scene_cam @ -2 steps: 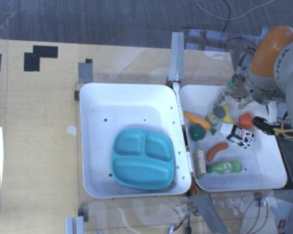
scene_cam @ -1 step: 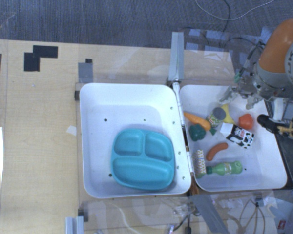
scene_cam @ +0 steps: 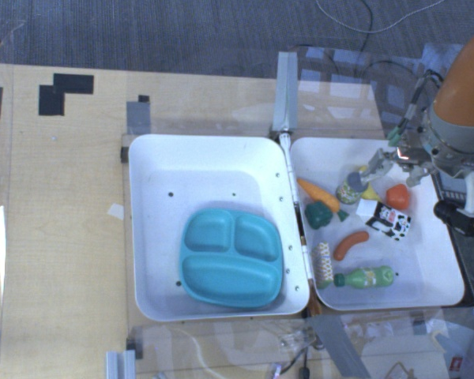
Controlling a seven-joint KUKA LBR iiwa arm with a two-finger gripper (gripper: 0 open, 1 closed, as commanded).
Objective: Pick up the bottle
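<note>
Two shallow white bins sit side by side on a pale wooden bench. The left white bin point(scene_cam: 150, 212) holds a turquoise plastic divided plate point(scene_cam: 232, 257), lying flat toward its near side. The right white bin point(scene_cam: 434, 283) holds a scatter of small things. The green plastic bottle point(scene_cam: 366, 277) lies on its side near the bin's near edge, its long axis running left to right. Just left of it lies a pale ribbed corn cob toy point(scene_cam: 325, 263). A reddish-brown sausage toy point(scene_cam: 350, 245) lies a little farther back, between the bottle and a black-and-white patterned box point(scene_cam: 391, 222). An orange carrot toy point(scene_cam: 317, 193) and a dark green pepper toy point(scene_cam: 318, 214) lie close to the bin's left wall. A red tomato toy point(scene_cam: 398, 197) rests just beyond the patterned box.

The grey arm with its orange band point(scene_cam: 470, 85) reaches in from the right. Its two-finger gripper point(scene_cam: 396, 164) hangs over the far part of the right bin, well apart from the bottle, fingers spread apart with nothing between them.
</note>
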